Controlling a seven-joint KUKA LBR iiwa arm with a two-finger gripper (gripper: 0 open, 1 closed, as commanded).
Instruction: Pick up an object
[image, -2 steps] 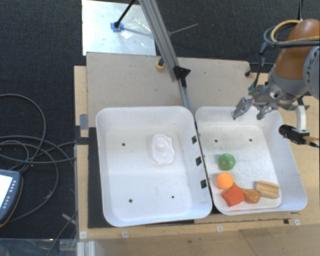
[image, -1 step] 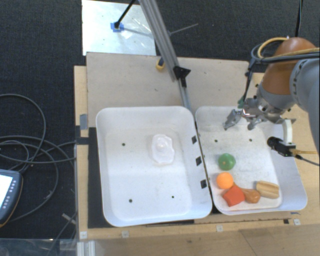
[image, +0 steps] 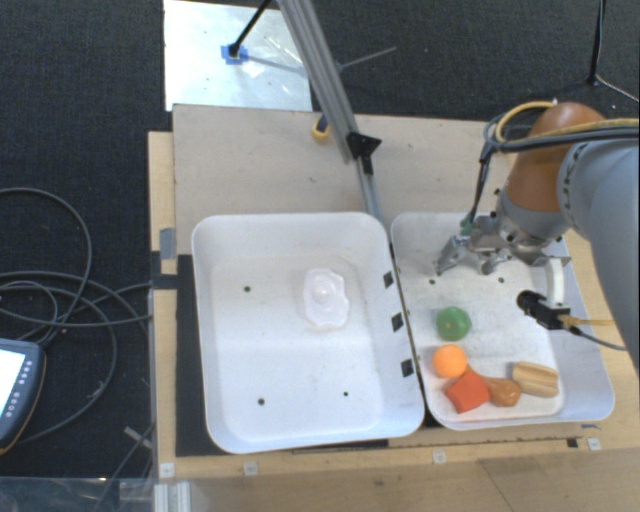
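Observation:
The right bin (image: 590, 395) holds a green ball (image: 453, 322), an orange ball (image: 450, 361), a red block (image: 466, 391), a small brown piece (image: 505, 392) and a tan wooden cylinder (image: 535, 379), all grouped toward its front. A pale translucent object (image: 325, 297) lies in the middle of the left bin (image: 230, 400). My gripper (image: 463, 267) hangs over the back part of the right bin, behind the green ball and apart from it. Its fingers stand open and spread, with nothing between them.
A grey pole (image: 330, 90) slants down from the top to the back edge between the bins. A black connector with a cable (image: 540, 310) juts over the right bin's right side. Cables (image: 60, 300) and a tablet (image: 15, 385) lie on the floor at the left.

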